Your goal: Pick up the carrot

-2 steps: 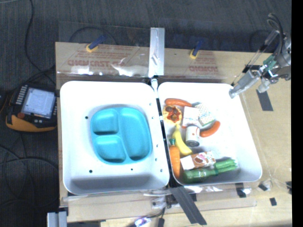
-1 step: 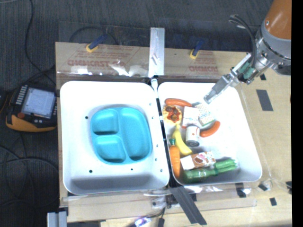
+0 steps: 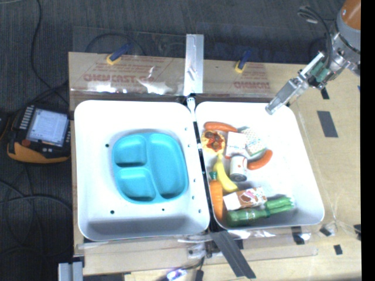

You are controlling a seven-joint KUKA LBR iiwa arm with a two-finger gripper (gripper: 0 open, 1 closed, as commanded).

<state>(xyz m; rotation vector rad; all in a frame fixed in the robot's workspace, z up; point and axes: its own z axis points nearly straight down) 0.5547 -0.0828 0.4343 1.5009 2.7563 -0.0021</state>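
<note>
Carrot (image 3: 215,196): orange, stubby and tapered, lying lengthwise against the left wall of the right bin (image 3: 304,174), toward that bin's near corner. Touched at its far end by a yellow banana (image 3: 223,174), deeper into the same bin. Flanked toward that bin's middle by a small picture-printed carton (image 3: 246,199), with a bundle of green vegetables (image 3: 261,212) along the bin's near wall.

Further back in the right bin, a huddle of toy food: a red-orange sausage (image 3: 220,126) near the far left corner, a white box (image 3: 236,142), a small can (image 3: 238,166), and a second sausage (image 3: 260,159) toward the bin's middle.

Just left of the right bin, sharing its divider: the left bin (image 3: 88,157), bearing a blue compartment tray (image 3: 149,165). Under the right bin and reaching past it, a tan bench (image 3: 345,180), with two clamps (image 3: 119,53) well beyond the bins' far rim. Off the bench, far to the left of the right bin, dark carpet, loose cables, and a handheld pendant (image 3: 41,130) with a lit screen.

Gripper (image 3: 274,106): slanting down from the upper right, tip hanging above the right bin's far rim, well apart from the carrot. Seen as one slim grey shape; open or closed, impossible to tell. Touching nothing visible.
</note>
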